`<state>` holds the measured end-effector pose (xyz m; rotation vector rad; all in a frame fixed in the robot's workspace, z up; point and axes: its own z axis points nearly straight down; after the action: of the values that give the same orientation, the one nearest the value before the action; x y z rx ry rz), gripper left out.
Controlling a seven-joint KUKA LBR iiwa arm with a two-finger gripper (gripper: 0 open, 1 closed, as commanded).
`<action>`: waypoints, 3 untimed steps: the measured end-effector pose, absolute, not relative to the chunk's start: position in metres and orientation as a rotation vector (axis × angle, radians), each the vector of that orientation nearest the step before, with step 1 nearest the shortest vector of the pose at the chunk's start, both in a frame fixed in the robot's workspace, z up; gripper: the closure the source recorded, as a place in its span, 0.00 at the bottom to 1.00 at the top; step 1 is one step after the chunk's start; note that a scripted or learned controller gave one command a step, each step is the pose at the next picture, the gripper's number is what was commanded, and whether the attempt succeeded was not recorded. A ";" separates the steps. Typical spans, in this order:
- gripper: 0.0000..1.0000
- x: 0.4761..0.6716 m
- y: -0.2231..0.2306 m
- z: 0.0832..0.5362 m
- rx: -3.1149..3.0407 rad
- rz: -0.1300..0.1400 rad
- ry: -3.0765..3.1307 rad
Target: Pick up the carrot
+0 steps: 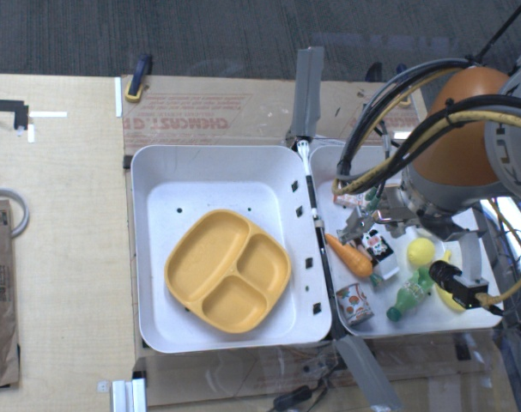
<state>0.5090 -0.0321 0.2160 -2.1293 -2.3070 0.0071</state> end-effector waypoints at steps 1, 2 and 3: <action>1.00 0.509 -0.034 0.224 -2.132 0.012 -2.304; 0.00 0.509 -0.034 0.224 -2.132 0.012 -2.304; 0.00 0.477 -0.026 0.190 -2.016 0.006 -2.407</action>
<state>0.4769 -0.0258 0.1905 -2.0160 -2.4066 0.0056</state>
